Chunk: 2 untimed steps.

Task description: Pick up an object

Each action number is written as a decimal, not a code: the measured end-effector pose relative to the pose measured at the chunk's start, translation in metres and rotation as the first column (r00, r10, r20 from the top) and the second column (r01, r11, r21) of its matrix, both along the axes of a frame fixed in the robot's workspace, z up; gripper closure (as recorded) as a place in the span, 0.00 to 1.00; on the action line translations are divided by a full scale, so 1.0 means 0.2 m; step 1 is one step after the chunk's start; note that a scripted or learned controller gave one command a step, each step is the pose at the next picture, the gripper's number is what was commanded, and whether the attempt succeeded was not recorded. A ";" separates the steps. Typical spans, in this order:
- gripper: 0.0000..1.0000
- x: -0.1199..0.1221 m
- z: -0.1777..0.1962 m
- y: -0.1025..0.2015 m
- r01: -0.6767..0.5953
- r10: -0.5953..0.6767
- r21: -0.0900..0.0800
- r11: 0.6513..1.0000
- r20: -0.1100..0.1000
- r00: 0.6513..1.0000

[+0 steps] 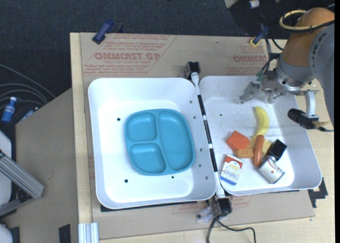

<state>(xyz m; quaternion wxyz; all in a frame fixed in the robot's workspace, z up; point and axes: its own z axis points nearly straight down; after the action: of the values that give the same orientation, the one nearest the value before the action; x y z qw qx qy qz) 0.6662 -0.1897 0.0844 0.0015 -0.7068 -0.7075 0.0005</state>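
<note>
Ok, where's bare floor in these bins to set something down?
Left bin: the white margin around the blue plate. Right bin: the strip left of the banana, by the divider. Crowded: its lower half, around the orange block and can.

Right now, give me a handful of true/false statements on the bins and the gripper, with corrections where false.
1. The blue three-compartment plastic plate lies in the left white bin. True.
2. The yellow banana lies in the left bin. False: it lies in the right white bin, near the other small items.
3. The gripper holds the banana. False: the gripper is above the right bin's far part, apart from the banana, with nothing seen between its fingers.
4. The orange block sits in the right bin, beside a red-orange sausage-shaped item. True.
5. The small white-and-blue carton rests on the blue plate. False: it lies near the right bin's front edge.
</note>
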 end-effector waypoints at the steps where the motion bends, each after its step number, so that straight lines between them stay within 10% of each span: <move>1: 0.00 0.00 0.00 0.21 0.000 0.000 0.000 1.000 0.001 1.000; 2: 0.00 0.00 0.00 0.22 0.000 0.000 -0.001 1.000 0.001 1.000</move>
<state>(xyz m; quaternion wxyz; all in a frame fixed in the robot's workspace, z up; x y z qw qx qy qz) 0.6665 -0.1461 0.0851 0.0009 -0.7068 -0.7075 0.0006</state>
